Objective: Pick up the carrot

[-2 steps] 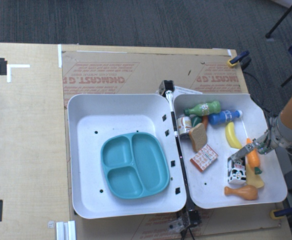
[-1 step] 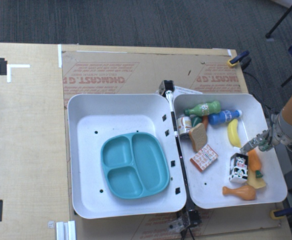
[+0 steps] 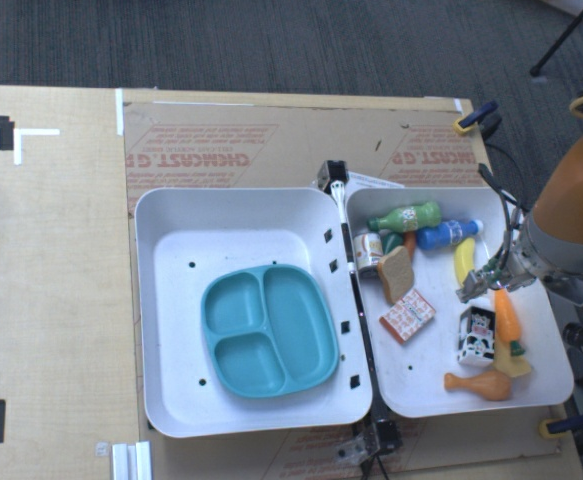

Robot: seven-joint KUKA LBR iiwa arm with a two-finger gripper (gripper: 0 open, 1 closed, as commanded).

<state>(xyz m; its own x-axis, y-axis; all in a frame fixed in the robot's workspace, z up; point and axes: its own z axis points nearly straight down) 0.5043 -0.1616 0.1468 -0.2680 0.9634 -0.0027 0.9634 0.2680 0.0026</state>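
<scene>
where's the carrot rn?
In the camera view, the carrot lies in the right bin near its right wall, just below the tool, with a black-and-white carton on its left.

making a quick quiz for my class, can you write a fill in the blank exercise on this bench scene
1. The teal divided plate lies in the ____ bin.
2. The green bottle lies beside a ____ bottle.
3. The carrot lies in the ____ bin, just by the claw.
4. The plate has ____ compartments.

Missing words: left; blue; right; three
</scene>
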